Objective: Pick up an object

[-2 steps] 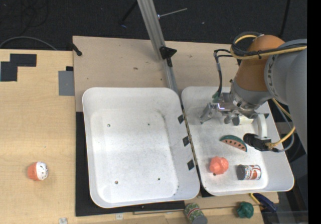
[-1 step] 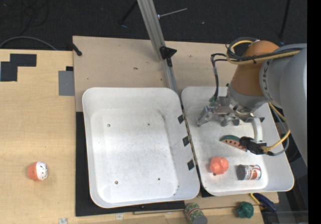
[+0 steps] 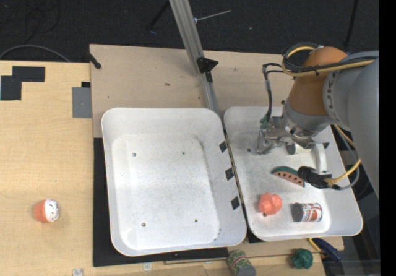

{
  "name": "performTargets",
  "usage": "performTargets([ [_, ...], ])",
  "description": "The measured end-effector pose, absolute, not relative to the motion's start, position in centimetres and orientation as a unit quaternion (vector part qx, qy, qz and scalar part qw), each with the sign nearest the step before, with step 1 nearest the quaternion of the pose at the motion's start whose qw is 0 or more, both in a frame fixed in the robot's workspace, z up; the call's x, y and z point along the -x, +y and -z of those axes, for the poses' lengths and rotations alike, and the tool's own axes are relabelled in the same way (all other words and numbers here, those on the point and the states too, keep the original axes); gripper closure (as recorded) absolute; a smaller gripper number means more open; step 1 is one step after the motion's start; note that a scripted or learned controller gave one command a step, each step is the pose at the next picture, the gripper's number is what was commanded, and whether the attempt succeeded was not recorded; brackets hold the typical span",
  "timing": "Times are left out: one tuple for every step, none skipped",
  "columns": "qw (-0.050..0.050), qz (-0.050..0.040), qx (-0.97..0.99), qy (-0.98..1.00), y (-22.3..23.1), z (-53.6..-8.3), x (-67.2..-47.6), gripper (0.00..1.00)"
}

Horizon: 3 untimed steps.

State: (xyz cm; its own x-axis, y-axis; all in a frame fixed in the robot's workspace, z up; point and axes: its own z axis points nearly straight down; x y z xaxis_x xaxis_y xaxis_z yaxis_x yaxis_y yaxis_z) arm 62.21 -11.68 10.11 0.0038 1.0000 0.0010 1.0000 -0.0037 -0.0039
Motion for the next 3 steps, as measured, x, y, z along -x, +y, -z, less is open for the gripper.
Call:
performTargets([
  [-0.002, 0.0011, 0.71, -0.705, -11.9, -16.3, -61.7, 1.0],
  [-0.002, 0.0015, 0.707, -0.708, -11.2, -22.1, -62.3, 1.0],
  [-0.002, 0.001, 0.707, -0.707, -11.3, -27.4, -62.4, 1.0],
])
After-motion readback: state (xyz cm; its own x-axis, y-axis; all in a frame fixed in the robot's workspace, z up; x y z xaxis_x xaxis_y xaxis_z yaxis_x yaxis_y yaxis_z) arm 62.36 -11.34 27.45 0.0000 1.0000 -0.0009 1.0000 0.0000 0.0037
